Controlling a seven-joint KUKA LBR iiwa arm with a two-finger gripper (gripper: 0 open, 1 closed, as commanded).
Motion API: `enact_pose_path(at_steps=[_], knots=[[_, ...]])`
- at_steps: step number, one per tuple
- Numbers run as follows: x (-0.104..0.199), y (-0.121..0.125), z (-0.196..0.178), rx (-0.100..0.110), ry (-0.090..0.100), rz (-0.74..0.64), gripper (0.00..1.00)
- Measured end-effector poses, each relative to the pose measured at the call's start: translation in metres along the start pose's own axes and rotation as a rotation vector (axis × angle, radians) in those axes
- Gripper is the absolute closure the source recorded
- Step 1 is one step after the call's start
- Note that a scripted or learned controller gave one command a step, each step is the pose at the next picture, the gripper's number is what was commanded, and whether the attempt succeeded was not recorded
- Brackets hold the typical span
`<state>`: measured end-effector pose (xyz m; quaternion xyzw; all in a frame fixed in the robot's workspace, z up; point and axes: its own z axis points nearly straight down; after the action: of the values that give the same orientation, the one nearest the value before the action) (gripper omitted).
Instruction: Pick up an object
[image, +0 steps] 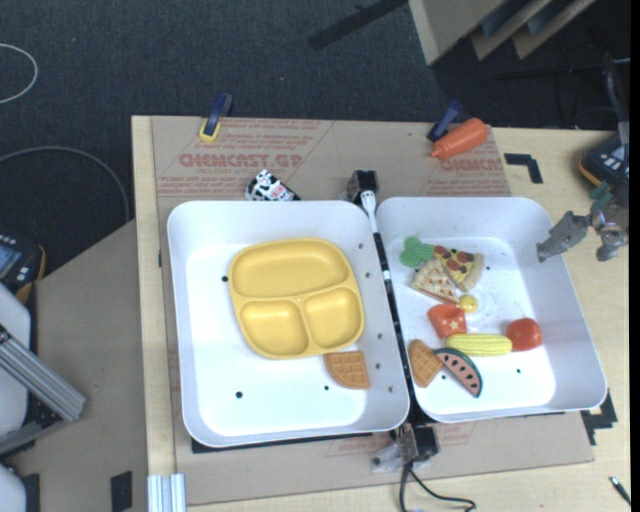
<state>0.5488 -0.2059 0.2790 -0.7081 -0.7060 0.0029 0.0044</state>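
Note:
Several toy foods lie in the right bin (560, 300): a pizza slice (448, 272), a green leafy piece (415, 250), a red chunk (447, 320), a corn cob (478, 345), a red tomato (523, 333), a watermelon slice (463, 371) and an orange-brown piece (423, 362). The left bin (200, 350) holds a yellow divided plate (295, 297) and a waffle (348, 369). My gripper (582, 243) hangs over the right bin's far right rim, open, with nothing between its fingers. It is well to the right of the foods.
An orange carrot (460, 138) and a black-and-white cow toy (270, 187) lie on the cardboard behind the bins. A yellow clamp (212, 120) grips the board's back edge. A small yellow ball (468, 302) sits by the pizza.

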Motion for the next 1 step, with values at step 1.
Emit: enact_pose_path(at_steps=[1], knots=[[0.0004,0.002,-0.0059,-0.011,-0.003,-0.003,0.0]])
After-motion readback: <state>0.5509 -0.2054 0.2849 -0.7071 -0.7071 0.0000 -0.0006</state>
